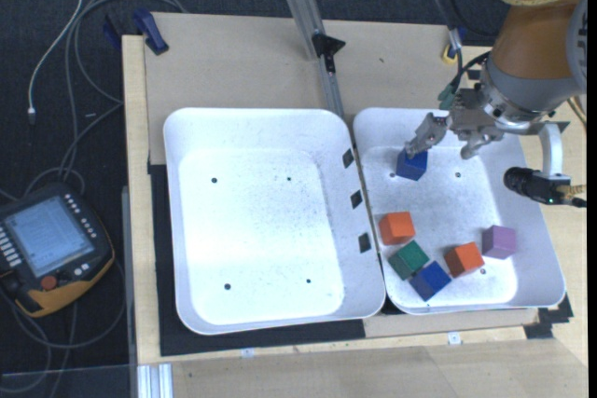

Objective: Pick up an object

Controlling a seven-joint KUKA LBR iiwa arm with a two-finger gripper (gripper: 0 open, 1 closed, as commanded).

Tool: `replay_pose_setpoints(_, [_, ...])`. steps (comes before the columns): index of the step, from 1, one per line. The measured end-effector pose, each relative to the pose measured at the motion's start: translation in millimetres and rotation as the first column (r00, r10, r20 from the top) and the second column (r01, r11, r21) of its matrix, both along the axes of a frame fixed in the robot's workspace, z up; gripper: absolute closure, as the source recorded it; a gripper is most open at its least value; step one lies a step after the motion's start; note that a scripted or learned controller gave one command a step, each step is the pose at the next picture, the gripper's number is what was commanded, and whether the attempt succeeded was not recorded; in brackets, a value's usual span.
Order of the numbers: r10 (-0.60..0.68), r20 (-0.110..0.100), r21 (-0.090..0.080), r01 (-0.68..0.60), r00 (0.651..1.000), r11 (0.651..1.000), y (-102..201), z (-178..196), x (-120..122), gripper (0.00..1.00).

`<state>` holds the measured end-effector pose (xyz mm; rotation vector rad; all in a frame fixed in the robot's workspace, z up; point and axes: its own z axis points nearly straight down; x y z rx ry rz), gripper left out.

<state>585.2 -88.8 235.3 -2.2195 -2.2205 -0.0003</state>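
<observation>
End effector (446,137) hangs low over the far half of the right bin (532,280), arm reaching in from the right. Its two fingers are spread wide. The left finger tip sits directly above, possibly touching, a blue cube (411,164); the other finger is well to the right of that cube, so nothing lies between them and nothing is held. Contact between left finger and cube cannot be confirmed from this angle. Judgement: the pose reads as an approach on this blue cube, chosen because it stands alone, clear of the cluster; however, the opening looks offset to the cube's right, so closing here would likely miss or nudge it. Counts, right bin: six cubes in all. Two blue (the one under the finger, and a second blue cube (431,280) nearer the camera), two orange (orange cube (398,226) below-left of the end effector, second orange cube (463,258) below it), one green cube (408,258), one purple cube (500,240) below-right. The left bin (187,130) lies well left of the end effector on the desk (233,61).
</observation>
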Motion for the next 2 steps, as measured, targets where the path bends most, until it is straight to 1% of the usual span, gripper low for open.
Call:
replay_pose_setpoints(1, [-0.001,-0.008,0.001,0.001,1.0,1.0,-11.3,-105.0,25.8,0.0])
replay_pose_setpoints(2, [0.002,0.003,-0.001,-0.002,1.0,1.0,-6.9,-137.6,70.4,0.0])
